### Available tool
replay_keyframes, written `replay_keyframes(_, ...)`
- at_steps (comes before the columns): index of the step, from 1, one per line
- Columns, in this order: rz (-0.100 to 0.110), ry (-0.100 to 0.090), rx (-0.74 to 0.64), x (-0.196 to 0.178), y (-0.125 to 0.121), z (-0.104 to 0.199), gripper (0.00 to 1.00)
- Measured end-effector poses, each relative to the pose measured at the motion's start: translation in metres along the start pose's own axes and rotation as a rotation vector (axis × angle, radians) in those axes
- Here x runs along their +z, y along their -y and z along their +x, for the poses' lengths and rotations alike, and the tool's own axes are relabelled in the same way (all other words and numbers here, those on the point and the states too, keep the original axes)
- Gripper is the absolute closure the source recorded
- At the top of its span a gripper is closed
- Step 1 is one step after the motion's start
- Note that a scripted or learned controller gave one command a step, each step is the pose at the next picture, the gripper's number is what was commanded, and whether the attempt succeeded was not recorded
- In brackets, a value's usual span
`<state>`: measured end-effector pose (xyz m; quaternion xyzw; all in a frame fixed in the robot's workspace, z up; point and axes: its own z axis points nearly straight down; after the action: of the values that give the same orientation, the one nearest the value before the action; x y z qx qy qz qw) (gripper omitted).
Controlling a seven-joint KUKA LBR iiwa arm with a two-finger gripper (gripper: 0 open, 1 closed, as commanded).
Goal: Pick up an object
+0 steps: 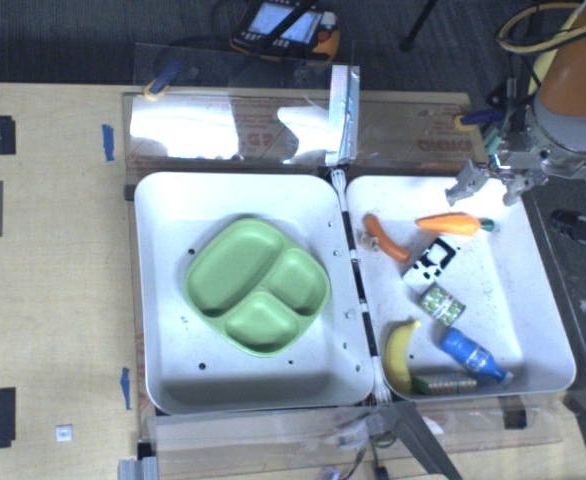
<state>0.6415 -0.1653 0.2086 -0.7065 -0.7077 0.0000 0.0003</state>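
Note:
The right bin holds several small objects. An orange carrot lies near its back wall, and an orange sausage-shaped piece lies to its left. Below them are a black-and-white box, a small green packet, a yellow banana, a blue bottle and a dark flat bar. My gripper hangs over the bin's back right corner, just above the carrot. Its fingers are spread open and nothing sits between them.
The left bin holds a green divided plate. A clear upright panel stands behind the divider between the bins. The grey arm with its orange band comes in from the upper right.

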Motion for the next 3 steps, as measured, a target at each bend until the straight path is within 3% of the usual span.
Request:
replay_keyframes(1,-0.004,0.001,-0.015,0.123,0.013,-0.026,0.00)
replay_keyframes(2,-0.004,0.001,0.076,0.123,0.094,-0.013,0.00)
replay_keyframes(3,-0.002,0.002,0.013,0.032,0.074,-0.042,0.00)
